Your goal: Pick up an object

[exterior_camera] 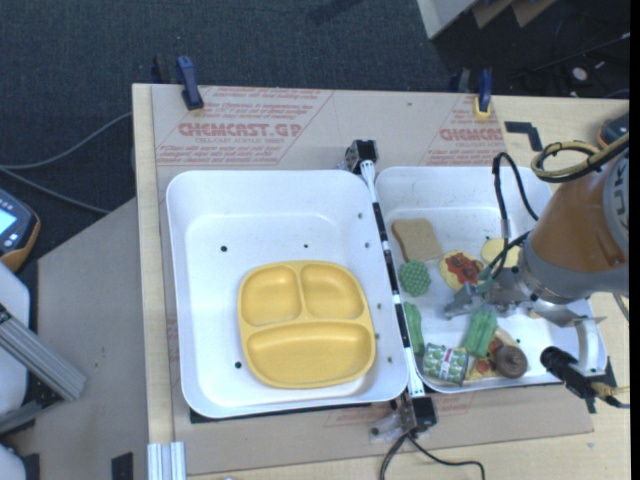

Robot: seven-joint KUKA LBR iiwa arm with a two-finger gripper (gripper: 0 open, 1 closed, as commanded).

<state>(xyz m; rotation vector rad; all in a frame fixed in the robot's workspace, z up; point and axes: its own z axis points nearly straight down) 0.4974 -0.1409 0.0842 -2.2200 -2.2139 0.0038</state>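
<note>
From above, the wooden counter [250, 133] carries two shallow white plastic bins. The left bin [200, 218] holds a yellow three-compartment plastic tray [303, 323]. The right bin [440, 183] holds a tan bread-like slab [416, 238], a round green toy [414, 278], a red toy [461, 267], a green packet [446, 362] and a brown round piece [511, 361]. The grey tool [474, 301] hangs low over the right bin's middle, just above a green stick-shaped piece [479, 333]; how far it is open I cannot tell.

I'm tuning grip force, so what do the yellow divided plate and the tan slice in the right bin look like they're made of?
The yellow divided plate looks like molded plastic: uniform color, rounded compartment ridges, soft sheen. The tan slice looks like a toy bread slice, probably matte plastic or foam; its flat, dull surface leaves that open.
</note>
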